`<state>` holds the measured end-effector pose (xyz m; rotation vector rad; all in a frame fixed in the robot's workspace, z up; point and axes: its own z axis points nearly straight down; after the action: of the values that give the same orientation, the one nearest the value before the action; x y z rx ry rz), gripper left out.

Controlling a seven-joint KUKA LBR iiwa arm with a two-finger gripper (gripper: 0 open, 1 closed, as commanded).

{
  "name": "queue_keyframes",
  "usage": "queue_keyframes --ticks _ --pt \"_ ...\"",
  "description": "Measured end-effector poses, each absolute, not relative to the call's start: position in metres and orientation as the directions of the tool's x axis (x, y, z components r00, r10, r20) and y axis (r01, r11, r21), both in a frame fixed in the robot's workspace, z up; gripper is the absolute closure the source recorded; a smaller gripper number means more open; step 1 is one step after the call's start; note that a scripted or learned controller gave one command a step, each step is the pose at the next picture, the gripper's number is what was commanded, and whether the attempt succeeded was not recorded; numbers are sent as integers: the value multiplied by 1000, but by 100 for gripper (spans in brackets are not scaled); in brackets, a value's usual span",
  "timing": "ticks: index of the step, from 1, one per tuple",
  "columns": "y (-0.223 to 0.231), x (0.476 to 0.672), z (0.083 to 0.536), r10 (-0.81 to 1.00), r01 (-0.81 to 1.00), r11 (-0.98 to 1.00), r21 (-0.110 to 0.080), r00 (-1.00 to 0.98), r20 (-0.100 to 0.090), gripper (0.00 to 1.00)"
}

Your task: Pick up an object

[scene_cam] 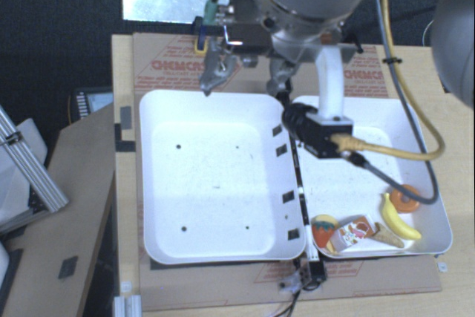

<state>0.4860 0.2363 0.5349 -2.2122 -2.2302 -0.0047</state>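
Two white bins: left bin (pixel 208 174) bare; right bin (pixel 434 234) holds banana (pixel 398 217), toy carton (pixel 352 232), orange piece (pixel 404 197) — clustered near corner; gripper (pixel 280 89) hovers far above the divider — jaws' state cannot be told.

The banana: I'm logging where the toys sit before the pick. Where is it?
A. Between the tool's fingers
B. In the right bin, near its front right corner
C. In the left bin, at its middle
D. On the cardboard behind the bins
B: the banana lies in the right bin near its front right corner, beside the other small toys.
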Motion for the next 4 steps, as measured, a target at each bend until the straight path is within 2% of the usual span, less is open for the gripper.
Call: queue_keyframes --ticks 1,2,3,4 --pt "234 504 535 1000 1000 1 2 -1 1 0" --pt "104 564 535 1000 1000 -14 4 14 -3 0" --pt "87 483 535 1000 1000 -1 1 1 1 0" --pt "143 486 535 1000 1000 9 2 -9 2 0"
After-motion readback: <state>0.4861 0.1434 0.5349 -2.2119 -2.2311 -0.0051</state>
